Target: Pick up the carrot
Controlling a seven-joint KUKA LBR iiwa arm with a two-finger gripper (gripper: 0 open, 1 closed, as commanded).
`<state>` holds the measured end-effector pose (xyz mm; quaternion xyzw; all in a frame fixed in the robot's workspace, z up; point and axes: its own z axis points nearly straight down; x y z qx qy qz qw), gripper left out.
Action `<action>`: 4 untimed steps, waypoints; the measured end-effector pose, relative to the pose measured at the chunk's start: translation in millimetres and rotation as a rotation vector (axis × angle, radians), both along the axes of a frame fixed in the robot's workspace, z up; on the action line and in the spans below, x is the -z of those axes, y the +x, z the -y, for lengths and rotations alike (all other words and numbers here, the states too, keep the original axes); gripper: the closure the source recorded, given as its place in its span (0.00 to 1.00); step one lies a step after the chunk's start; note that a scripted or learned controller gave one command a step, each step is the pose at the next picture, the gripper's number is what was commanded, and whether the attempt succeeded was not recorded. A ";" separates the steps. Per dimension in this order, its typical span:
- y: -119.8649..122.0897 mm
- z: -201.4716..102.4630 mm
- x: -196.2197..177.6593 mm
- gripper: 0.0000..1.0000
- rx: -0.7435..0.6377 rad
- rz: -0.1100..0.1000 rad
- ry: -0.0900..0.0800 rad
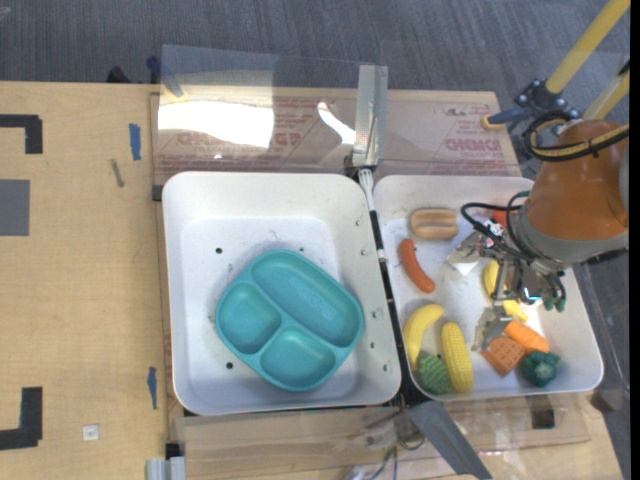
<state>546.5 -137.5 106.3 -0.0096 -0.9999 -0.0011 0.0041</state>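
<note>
The carrot (527,336) is a short orange piece lying near the right bin's (590,353) front right corner, with a dark green leafy piece (541,368) just in front of it. My gripper (518,296) hangs from the orange-banded wrist (575,203) directly above and slightly behind the carrot, low over the bin. Nothing shows as held in it.
The right bin also holds a bun (433,224), a red sausage (417,266), a banana (420,328), a corn cob (457,356), a broccoli piece (432,371), an orange ridged block (502,354) and a yellow piece (490,276). A teal divided plate (290,318) lies in the left bin (190,218).
</note>
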 end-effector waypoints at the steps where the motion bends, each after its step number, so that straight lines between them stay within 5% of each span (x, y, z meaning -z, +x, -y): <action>1: -61.6 33.3 19.1 0.00 0.119 0.022 -0.005; 2: -60.3 32.0 8.4 1.00 0.116 0.022 -0.005; 3: -38.5 -22.5 -55.8 1.00 -0.060 0.019 -0.002; 4: -48.6 -63.3 -79.5 1.00 -0.284 0.018 -0.002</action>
